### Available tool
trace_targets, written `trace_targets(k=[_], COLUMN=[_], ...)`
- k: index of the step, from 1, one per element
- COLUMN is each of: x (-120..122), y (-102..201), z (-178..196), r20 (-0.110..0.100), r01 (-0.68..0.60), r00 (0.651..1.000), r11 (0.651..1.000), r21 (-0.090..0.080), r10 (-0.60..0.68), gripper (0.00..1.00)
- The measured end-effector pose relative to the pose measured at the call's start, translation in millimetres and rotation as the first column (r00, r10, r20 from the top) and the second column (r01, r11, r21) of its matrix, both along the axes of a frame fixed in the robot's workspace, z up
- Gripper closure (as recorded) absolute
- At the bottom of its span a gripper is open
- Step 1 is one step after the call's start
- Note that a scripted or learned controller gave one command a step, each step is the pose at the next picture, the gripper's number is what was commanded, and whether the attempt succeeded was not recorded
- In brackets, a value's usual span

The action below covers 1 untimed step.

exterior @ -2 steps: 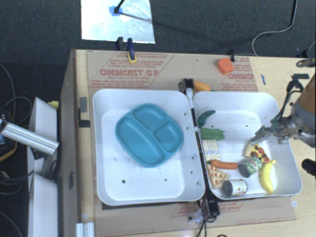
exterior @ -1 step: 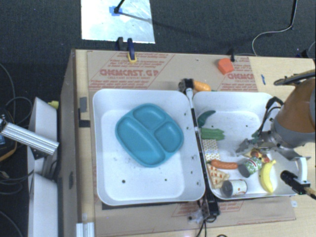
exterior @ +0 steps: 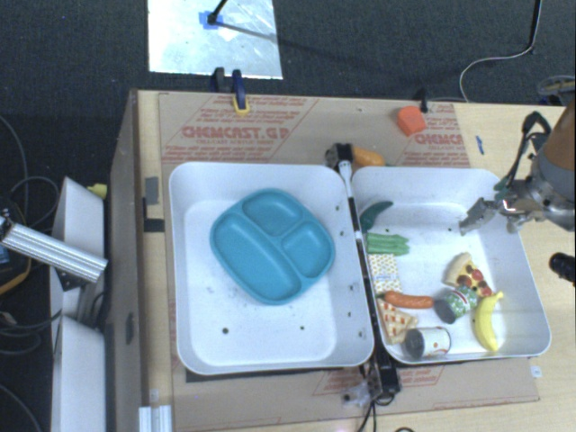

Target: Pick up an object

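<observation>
Camera view from above: grey two-finger gripper [exterior: 477, 216] stands over the right white bin [exterior: 423, 192], fingers spread apart, gripping nothing. One yellow plastic banana [exterior: 487, 320] lies near that bin's front right corner, long axis roughly front to back. One blue sectioned plate [exterior: 272, 245] sits in the left white bin [exterior: 207, 331]. Bins counted: two.
</observation>
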State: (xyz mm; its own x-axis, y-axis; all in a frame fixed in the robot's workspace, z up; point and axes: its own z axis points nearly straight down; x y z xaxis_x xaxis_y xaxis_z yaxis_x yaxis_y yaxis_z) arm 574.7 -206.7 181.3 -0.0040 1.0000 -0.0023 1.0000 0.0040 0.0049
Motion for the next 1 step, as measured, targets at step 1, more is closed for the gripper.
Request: trace_targets(k=[1], x=[-43.2], y=[0.2], z=[-97.0], r20=[-0.004], r01=[0.003], r00=[1.000], r11=[1.000], r21=[0.002], r10=[-0.003], gripper=[0.00])
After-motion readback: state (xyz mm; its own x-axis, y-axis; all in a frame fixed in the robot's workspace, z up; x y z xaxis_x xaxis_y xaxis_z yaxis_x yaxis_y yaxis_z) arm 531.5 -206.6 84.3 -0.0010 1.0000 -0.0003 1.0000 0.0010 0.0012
